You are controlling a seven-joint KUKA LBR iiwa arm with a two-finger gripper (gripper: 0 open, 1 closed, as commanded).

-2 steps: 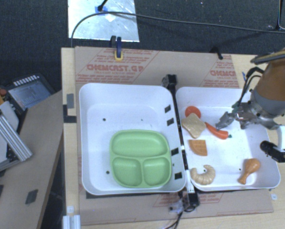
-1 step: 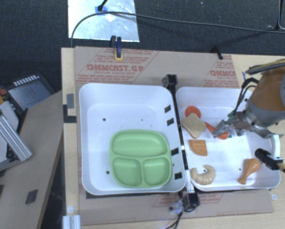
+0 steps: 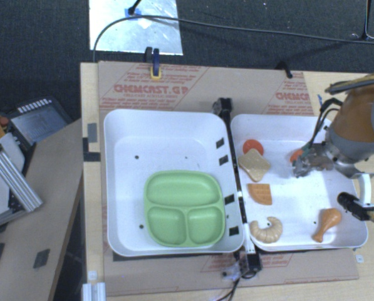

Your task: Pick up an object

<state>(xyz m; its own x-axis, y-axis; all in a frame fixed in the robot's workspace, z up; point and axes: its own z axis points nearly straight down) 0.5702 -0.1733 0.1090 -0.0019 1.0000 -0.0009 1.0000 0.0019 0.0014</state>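
The gripper (image 3: 304,163) hangs low over the right bin (image 3: 299,125), near its far-right side, just beside a small red-orange piece (image 3: 296,155), perhaps touching it; whether it is open or closed I cannot tell. A bread slice (image 3: 254,164), orange wedge (image 3: 260,194), croissant (image 3: 267,230) and drumstick (image 3: 326,222) leave bare floor mid-bin.

In the right white bin (image 3: 280,125) lie six small toy foods. A round red-orange tomato (image 3: 254,147) sits at ten o'clock, touching a tan slice of bread (image 3: 255,165) just below it. An orange wedge (image 3: 260,194) lies flat toward eight o'clock. A curled pale croissant (image 3: 267,230) rests at seven o'clock. A tan chicken drumstick (image 3: 325,222) lies tilted at five o'clock. A small red-orange piece (image 3: 296,155), partly hidden, sits near one o'clock.
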